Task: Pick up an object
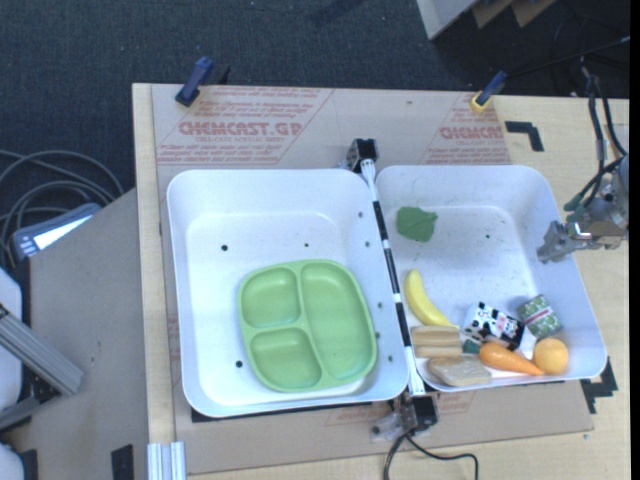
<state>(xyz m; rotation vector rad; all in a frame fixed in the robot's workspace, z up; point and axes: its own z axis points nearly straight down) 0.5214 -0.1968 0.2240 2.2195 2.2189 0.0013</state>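
Counter: a pale wooden counter [300, 118] carries two shallow white plastic bins side by side, the left bin [200, 208] and the right bin [520, 193], their inner rims touching along the middle.
Pincer: the grey metal pincer [560, 240] sits at the right bin's 3 o'clock rim, well apart from every object — whether it is apart or together I cannot tell, and nothing shows between its tips.
Left bin: a light green plastic plate with three compartments [307, 323] lies flat toward the bin's 5 o'clock.
Right bin, upper part: a crumpled dark green leafy piece [416, 223] lies alone at about 11 o'clock.
Right bin, lower part: the other objects crowd the 6 o'clock edge — a yellow banana [424, 302] against the left wall, a tan bread-like block [436, 341] just below it, a flat beige biscuit-like piece [461, 371] at 6 o'clock of that.
Right bin, lower right: a black-and-white cow-patterned toy [493, 322] is beside a small green-and-white packet [540, 316]; an orange carrot [508, 359] lies below them, touching a round orange fruit [551, 354] at its 3 o'clock.
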